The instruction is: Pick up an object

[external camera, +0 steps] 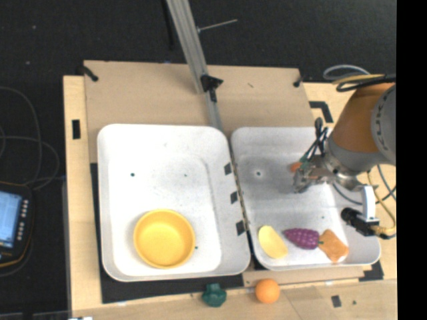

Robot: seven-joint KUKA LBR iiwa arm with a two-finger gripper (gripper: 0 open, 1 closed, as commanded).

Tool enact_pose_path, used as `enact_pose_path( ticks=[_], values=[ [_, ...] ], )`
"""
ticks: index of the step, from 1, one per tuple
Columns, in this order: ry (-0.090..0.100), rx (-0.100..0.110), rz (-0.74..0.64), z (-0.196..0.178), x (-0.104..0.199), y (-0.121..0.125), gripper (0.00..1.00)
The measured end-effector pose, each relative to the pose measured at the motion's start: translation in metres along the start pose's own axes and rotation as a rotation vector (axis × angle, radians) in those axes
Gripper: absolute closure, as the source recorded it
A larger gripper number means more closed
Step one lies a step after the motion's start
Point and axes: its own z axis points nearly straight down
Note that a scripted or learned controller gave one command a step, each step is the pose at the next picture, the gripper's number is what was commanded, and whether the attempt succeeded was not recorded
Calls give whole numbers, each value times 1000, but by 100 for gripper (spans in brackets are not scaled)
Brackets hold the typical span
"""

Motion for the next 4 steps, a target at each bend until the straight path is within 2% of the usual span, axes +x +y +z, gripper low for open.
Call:
enact_pose_path(
  ticks=[1, 2, 3, 4],
  values=[
    [-1, -3, -2, -46, -6, -3, 100],
    [-1, 0, -7, -107, -5, -4, 100],
    [-2, 5, -4, -89, -6, -4, 100],
    [2, 1, -12, -100, 49, -6, 100]
  ],
)
